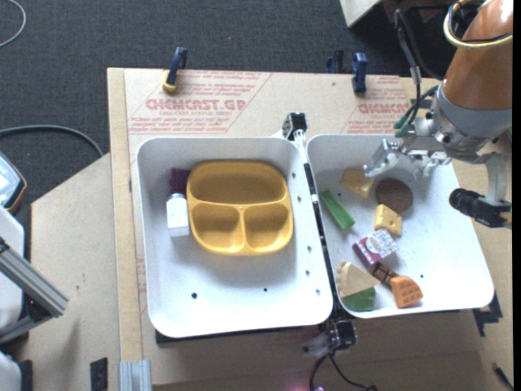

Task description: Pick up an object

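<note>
the pincer (391,158) hung over the far part of the right bin (464,243), its metal fingers spread and gripping nothing, just above a tan wedge (356,182) and a brown round disc (394,195). those two lay touching or nearly so, too close to separate in this view.

the likeliest target was the tan wedge, which looked like a small toy food piece: probably light, rigid plastic, smooth enough to slip, not fragile. its long axis seemed to run from far-left to near-right, with the narrower end toward the bin's dividing wall. a grip across its short width, on the two flatter sides, would suit it best.

the disc lay flat and offered little to pinch except its rim. nearer the camera lay a green stick (337,209), slanting from far-left to near-right, and a yellow cheese block (388,219). the left bin (163,300) held a yellow divided tray (239,206).
</note>
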Tool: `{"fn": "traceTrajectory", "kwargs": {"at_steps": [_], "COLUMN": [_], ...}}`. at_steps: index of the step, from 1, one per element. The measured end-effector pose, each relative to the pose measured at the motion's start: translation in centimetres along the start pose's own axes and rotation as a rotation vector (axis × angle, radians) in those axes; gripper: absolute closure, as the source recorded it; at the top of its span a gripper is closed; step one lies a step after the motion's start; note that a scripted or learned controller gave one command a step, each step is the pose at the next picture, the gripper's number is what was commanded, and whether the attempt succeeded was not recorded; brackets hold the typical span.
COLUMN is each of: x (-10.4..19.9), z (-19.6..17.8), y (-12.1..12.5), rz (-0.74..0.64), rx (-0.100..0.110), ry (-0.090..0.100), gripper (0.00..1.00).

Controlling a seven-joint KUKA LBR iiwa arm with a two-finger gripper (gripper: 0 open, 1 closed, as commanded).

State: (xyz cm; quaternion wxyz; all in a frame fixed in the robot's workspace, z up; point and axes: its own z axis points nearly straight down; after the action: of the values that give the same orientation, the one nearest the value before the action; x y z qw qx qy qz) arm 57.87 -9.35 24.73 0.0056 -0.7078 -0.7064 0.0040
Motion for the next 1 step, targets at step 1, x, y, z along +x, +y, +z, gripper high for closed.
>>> {"fn": "traceTrajectory", "kwargs": {"at_steps": [1], "x": [0.0], "z": [-0.61], "y": [0.21], "rz": [-0.002], "rx": [-0.012], "ry": [-0.001], "gripper": [0.0]}}
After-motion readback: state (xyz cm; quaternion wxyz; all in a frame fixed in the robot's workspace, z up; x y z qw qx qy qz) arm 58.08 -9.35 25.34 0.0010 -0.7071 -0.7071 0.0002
